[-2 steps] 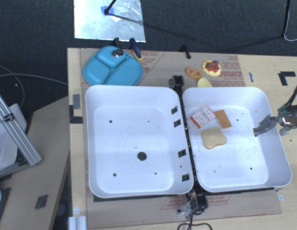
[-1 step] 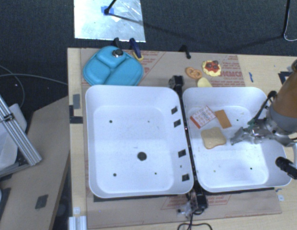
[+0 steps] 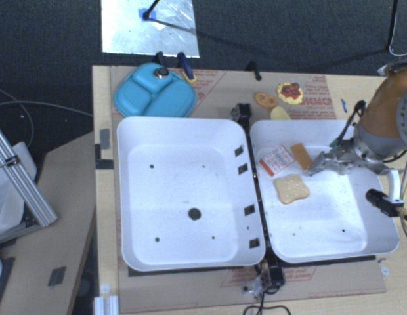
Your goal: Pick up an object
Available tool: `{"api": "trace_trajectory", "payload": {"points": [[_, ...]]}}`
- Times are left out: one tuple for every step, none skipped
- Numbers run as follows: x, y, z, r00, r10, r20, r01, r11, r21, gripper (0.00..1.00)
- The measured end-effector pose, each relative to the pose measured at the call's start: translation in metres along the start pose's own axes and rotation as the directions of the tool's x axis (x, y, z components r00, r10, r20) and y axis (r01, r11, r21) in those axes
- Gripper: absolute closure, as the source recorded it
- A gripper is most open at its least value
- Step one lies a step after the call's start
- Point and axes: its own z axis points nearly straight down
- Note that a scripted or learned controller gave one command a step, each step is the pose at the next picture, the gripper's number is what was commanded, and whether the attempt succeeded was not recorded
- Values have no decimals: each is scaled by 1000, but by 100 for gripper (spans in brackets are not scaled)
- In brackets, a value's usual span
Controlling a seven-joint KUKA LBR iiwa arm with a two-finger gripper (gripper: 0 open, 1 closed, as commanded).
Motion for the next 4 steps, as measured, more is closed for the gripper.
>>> {"api": "trace_trajectory", "payload": {"points": [[71,34,2,1000,-4,0,4,1000,-3,0],[66,35,-10,1000,0,2,0,1000,-8,100],[150,-25,-101,1000,-4,-5,4,1000,0,100],[216,-51,-169,1000,-5,-6,5,1000,-1,100]]}}
